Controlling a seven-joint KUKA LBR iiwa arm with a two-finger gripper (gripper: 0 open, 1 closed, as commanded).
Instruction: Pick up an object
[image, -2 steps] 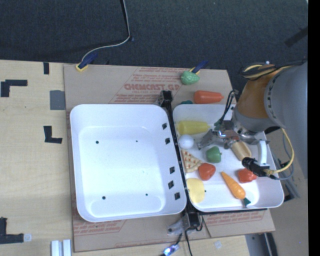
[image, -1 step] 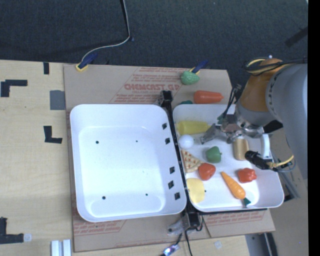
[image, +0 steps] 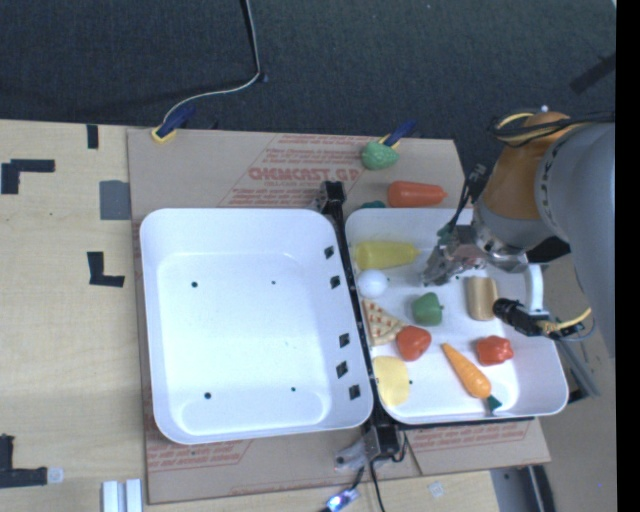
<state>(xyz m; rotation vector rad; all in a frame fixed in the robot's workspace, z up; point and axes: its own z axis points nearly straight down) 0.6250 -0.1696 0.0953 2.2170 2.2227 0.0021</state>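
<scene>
The right bin (image: 545, 400) holds several toy foods: a yellow block (image: 380, 255), a white ball (image: 372, 284), a green pepper (image: 428, 308), a waffle-patterned wedge (image: 380, 322), a red tomato (image: 413, 343), a carrot (image: 467, 370), a small red piece (image: 493, 350), a pale yellow piece (image: 391, 381) and a tan roll (image: 480, 297). My gripper (image: 443, 266) hangs low over the bin's upper middle, just above the green pepper and to the right of the yellow block. Nothing is visibly held in it.
The left bin (image: 240, 320) lies beside the right one. An orange-red long piece (image: 415, 193) rests at the right bin's back edge, and a green piece (image: 379, 155) sits on the cardboard behind. The arm's body (image: 560, 200) covers the right side.
</scene>
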